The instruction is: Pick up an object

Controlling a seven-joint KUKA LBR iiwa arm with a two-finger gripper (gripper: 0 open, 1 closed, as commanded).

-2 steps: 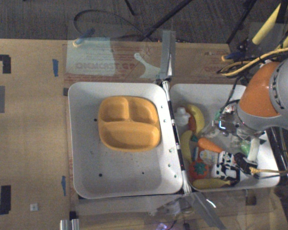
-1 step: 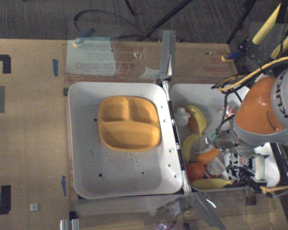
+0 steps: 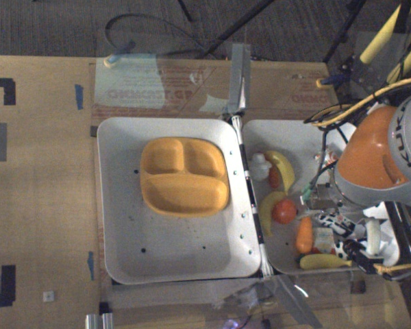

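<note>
From the overhead camera, the grey arm with its orange band (image 3: pixel 370 157) reached in from the right over the right white bin (image 3: pixel 296 130). Its fingers (image 3: pixel 327 219) hung above the near right part of that bin; whether they were wide or narrow I cannot tell. Nearby lay an orange carrot (image 3: pixel 304 235), a red tomato (image 3: pixel 284 212) and three yellow bananas (image 3: pixel 285 169). The left white bin (image 3: pixel 116 204) held an orange three-compartment plastic plate (image 3: pixel 184 177).
</note>
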